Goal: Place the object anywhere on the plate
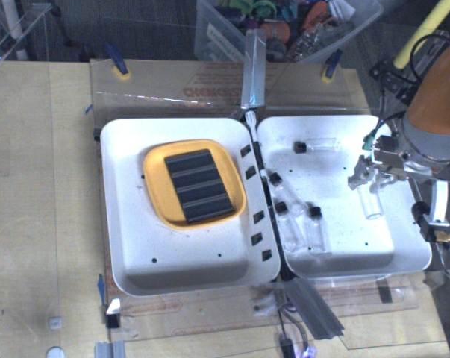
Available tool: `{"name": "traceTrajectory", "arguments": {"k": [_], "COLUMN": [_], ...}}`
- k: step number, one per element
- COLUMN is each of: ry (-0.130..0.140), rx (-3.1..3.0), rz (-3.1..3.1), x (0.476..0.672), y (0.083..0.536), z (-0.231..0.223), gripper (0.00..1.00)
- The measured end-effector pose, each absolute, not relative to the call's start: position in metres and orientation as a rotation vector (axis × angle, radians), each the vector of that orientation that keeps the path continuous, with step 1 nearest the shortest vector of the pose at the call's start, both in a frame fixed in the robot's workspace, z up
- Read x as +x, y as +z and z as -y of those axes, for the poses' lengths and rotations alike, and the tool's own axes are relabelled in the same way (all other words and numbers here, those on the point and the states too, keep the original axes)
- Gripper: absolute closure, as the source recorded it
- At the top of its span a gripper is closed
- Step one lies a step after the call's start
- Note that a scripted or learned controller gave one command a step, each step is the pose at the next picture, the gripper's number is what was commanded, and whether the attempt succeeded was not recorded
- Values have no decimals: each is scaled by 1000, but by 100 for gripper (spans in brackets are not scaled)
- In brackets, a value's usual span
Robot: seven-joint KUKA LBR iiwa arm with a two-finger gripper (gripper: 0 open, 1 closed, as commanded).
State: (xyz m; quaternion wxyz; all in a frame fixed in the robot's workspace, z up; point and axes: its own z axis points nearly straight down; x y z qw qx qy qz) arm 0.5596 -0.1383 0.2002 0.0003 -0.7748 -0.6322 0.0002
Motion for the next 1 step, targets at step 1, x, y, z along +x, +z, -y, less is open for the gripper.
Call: {"name": "traceTrajectory", "arguments": {"k": [1], "ry": [1], "rx": [-2434], "rz": [1986], "x": [560], "y": [200], "z": [138], "gripper": [0]}}
